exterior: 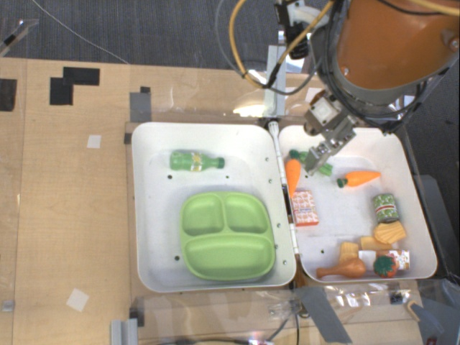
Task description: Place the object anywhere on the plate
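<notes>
the jaws (pixel 316 157) hang low in the right bin (pixel 410 192) by its left edge, near a carrot (pixel 292 175); can't tell their state. green plate (pixel 226 234) fills the left bin's (pixel 151 192) near half.

One camera sits high above the light wooden bench (pixel 65 214) and looks down at a slant. It is far enough back to see both shallow white bins, the left one (pixel 154 192) and the right one (pixel 410 192), side by side. The big grey and orange arm (pixel 392 34) comes in from the top right.
</notes>
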